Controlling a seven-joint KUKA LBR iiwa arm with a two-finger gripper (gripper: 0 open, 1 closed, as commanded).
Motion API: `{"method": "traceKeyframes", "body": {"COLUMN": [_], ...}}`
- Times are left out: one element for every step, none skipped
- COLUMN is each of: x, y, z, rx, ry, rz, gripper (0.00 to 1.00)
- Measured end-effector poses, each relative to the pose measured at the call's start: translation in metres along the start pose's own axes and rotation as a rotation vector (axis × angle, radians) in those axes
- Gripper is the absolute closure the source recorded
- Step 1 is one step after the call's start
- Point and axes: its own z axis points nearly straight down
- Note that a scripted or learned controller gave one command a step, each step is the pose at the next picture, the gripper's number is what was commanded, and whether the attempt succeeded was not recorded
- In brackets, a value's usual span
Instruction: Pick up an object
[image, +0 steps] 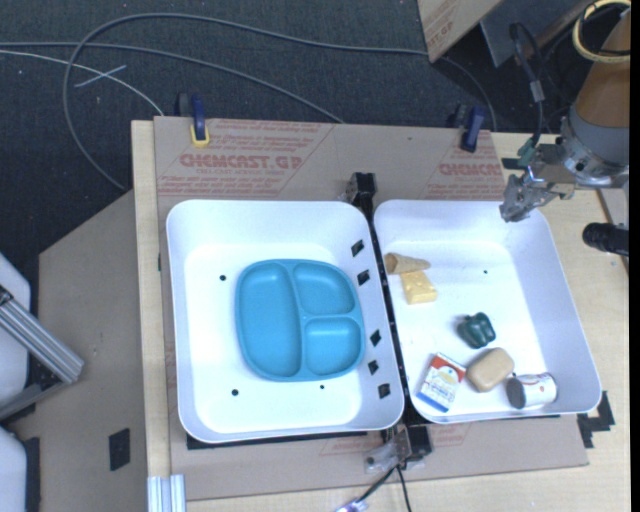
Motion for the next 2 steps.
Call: {"method": "traceKeyframes", "body": {"x": [0.061,0.112], "y": [-0.006,-0.013], "z": [0.007,0.014], "rx": [0.001,0.001], "ry": [0.0,0.0], "rz": [-0.001,0.0], "gripper": [1.0,1.0]}}
